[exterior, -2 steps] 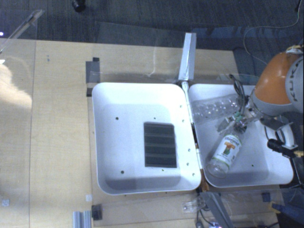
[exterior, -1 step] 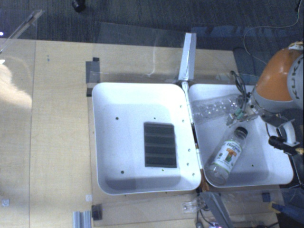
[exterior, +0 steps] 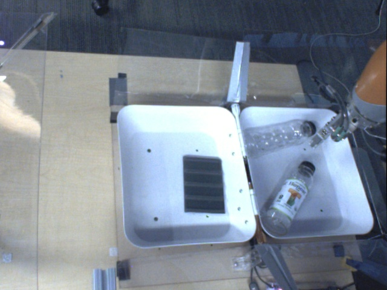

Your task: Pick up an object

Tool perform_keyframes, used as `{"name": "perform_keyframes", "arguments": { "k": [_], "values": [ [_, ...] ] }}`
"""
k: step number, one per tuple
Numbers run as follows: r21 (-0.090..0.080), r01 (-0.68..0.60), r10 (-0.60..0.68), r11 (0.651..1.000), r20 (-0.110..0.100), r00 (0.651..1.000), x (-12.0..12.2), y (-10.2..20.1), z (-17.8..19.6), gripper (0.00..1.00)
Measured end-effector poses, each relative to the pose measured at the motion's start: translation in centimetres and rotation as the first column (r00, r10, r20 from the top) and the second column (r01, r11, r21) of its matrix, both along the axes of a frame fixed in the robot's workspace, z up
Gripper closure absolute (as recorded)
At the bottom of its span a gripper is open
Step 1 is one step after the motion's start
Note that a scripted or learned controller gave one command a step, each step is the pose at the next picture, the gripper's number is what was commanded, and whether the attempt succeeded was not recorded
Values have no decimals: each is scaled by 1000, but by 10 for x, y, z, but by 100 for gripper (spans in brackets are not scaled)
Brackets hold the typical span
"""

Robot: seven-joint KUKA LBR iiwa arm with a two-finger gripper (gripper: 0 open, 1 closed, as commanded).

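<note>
Gripper (exterior: 329, 132) sits over the upper right corner of the right bin (exterior: 357, 180), next to the cap end of a clear crushed bottle (exterior: 275, 136) lying along the bin's far side. Can't tell its state. Labelled bottle (exterior: 290, 197) lies diagonally lower in the same bin, apart from the gripper. Left bin (exterior: 139, 162) holds a dark ribbed block (exterior: 204, 184).
</note>
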State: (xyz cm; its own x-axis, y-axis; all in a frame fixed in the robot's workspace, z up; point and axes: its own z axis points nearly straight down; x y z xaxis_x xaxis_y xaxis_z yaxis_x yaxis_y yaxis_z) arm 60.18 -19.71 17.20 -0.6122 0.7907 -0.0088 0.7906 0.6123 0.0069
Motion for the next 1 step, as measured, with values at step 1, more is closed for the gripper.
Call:
{"name": "perform_keyframes", "arguments": {
  "k": [1],
  "values": [
    [0,0,0,1000,0,1000,0,0,0,0]
  ]
}}
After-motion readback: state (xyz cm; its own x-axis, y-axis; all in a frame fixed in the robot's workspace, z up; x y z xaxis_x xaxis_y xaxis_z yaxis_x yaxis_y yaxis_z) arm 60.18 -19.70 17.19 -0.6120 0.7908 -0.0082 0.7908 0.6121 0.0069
